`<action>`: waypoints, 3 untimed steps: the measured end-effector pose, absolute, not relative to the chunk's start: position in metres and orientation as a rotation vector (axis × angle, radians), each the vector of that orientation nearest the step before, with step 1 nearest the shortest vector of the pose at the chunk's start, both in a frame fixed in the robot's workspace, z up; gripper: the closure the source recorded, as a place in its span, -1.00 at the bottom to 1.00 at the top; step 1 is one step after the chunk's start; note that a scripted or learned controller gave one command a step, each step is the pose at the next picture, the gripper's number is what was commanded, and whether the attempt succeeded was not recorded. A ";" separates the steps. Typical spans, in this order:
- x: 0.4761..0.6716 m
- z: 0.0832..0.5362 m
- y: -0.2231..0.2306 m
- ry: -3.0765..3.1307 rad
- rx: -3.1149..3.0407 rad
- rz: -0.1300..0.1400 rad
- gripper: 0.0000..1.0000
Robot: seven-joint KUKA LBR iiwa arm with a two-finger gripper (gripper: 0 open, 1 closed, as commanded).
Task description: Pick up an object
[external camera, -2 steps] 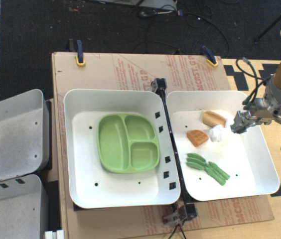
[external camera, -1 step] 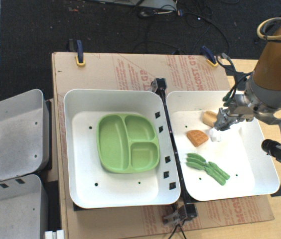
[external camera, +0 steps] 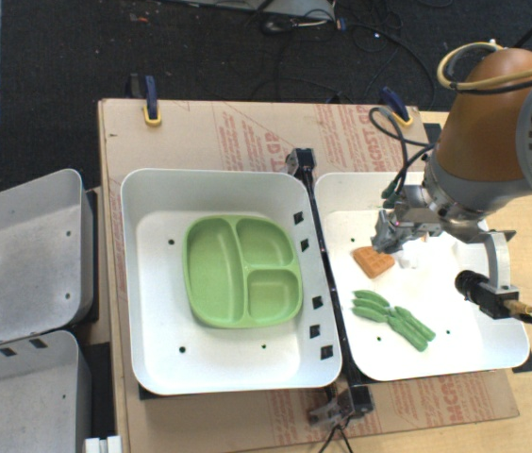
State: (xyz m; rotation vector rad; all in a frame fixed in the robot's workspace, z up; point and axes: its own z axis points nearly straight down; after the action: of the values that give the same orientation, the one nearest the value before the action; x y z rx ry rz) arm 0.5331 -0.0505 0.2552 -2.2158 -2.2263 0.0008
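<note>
In the right bin (external camera: 492,347) lie an orange-brown wedge that looks like a piece of bread (external camera: 374,261) and a green bean-pod toy (external camera: 393,317) nearer the front. My gripper (external camera: 389,238) hangs low over the bin, just above and to the right of the orange wedge, close to touching it. The arm's wrist hides the fingers from above. The left bin (external camera: 153,347) holds a green divided plate (external camera: 243,272) lying flat in its middle.
A black divider with clips (external camera: 318,281) runs between the two bins. A black part of the arm's mount (external camera: 483,293) sticks out over the right bin's right side. Spare white bin lids (external camera: 21,253) lie off the bench at the left.
</note>
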 end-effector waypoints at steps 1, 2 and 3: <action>0.537 0.259 0.004 -2.229 -2.213 0.000 1.00; 0.543 0.249 0.045 -2.227 -2.215 0.001 1.00; 0.548 0.233 0.089 -2.227 -2.215 0.002 1.00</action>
State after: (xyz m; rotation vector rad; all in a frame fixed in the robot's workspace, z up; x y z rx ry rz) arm 0.5480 0.0893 0.2333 -2.2151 -2.2267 0.0016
